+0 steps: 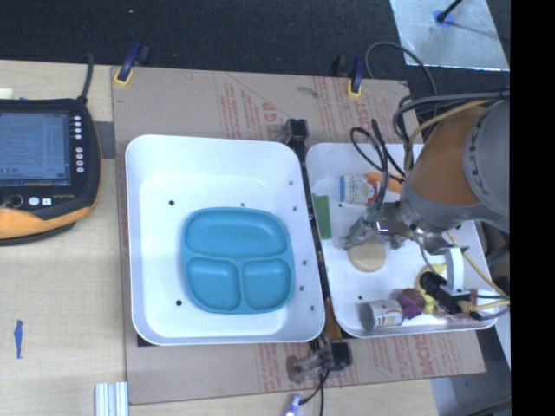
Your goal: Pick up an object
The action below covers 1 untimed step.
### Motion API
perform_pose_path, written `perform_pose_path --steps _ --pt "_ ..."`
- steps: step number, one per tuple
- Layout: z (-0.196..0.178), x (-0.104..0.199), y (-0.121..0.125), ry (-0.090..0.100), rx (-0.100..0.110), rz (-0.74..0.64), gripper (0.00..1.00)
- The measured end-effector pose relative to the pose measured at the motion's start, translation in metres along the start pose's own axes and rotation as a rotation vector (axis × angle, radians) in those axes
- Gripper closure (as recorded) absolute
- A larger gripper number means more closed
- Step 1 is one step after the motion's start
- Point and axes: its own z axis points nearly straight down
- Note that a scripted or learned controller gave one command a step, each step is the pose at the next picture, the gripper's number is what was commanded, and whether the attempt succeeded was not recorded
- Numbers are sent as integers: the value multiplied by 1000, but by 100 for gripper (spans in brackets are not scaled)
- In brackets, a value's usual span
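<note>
Camera view from above: the grey arm reaches into the right bin (334, 315), its gripper (362, 232) low near the bin's middle, directly over a round tan disc (368, 256); whether it is spread or pinching cannot be told. A green strip (323, 216) lies along that bin's left wall, a small bottle (381, 314) by its near edge. The left bin (147, 241) carries a blue divided tray (237, 259).
</note>
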Motion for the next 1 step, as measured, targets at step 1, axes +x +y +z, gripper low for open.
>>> perform_pose_path --steps 1 --pt "0 8 -3 1 2 -1 0"
